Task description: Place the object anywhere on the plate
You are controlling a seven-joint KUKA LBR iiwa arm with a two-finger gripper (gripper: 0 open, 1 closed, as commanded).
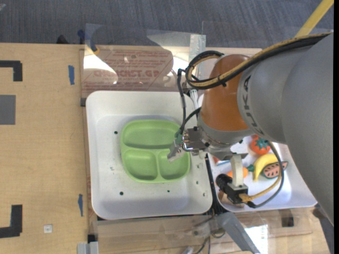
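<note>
A light green plate (151,150) with three compartments lies in the left white bin (100,157). My gripper (177,150) hangs over the plate's right edge, near the lower right compartment. The arm's orange band and grey body hide much of what lies behind it. I see no object at the gripper's tip. Toy food lies in the right bin (299,194): a red tomato (260,144), a yellow banana (262,165) and a watermelon slice (274,169).
The arm covers most of the right bin and the wall between the two bins. A black and yellow cable (265,192) loops over the right bin's floor. Brown cardboard (42,142) lies left of the bins.
</note>
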